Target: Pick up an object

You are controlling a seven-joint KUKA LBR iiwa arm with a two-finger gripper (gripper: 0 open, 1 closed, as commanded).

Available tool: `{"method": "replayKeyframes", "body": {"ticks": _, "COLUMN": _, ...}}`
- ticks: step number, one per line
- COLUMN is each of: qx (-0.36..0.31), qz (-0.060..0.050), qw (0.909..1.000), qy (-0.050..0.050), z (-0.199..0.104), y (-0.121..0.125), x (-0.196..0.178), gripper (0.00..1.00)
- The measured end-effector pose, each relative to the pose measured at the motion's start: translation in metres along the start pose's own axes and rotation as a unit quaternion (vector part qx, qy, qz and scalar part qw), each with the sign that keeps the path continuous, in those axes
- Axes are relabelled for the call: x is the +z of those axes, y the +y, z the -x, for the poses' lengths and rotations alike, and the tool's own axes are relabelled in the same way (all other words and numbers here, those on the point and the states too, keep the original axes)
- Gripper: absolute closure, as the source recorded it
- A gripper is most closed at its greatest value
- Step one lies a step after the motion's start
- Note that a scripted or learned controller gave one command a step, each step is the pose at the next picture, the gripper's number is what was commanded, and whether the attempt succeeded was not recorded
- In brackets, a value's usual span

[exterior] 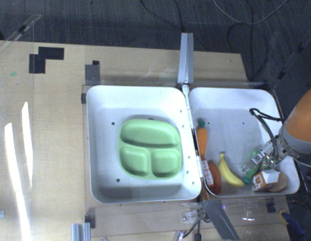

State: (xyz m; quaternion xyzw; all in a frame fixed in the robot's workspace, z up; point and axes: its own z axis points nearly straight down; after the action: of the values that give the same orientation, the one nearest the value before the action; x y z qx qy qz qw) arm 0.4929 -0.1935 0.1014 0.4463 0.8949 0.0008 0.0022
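Unreadable carton (266, 180) label, beside banana (229, 171), claw (265, 157).

The grey arm (302, 134), its orange band bulging at the view's right edge, reaches in low and leftward, with the wrist narrowing just behind the gripper (262, 158), which points down and left at the arm's far end, its metal parts crowded and blurred.
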Motion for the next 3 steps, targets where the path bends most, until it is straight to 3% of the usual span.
{"method": "replayKeyframes", "body": {"ticks": 1, "qx": 0.001, "qz": 0.002, "qw": 1.0000, "qy": -0.002, "z": 0.001, "y": 0.002, "x": -0.010, "gripper": 1.00}}
{"method": "replayKeyframes", "body": {"ticks": 2, "qx": -0.006, "qz": 0.001, "qw": 1.0000, "qy": -0.002, "z": -0.054, "y": 0.045, "x": -0.125, "gripper": 1.00}}
{"method": "replayKeyframes", "body": {"ticks": 3, "qx": -0.007, "qz": 0.000, "qw": 1.0000, "qy": 0.000, "z": -0.051, "y": 0.146, "x": -0.129, "gripper": 1.00}}
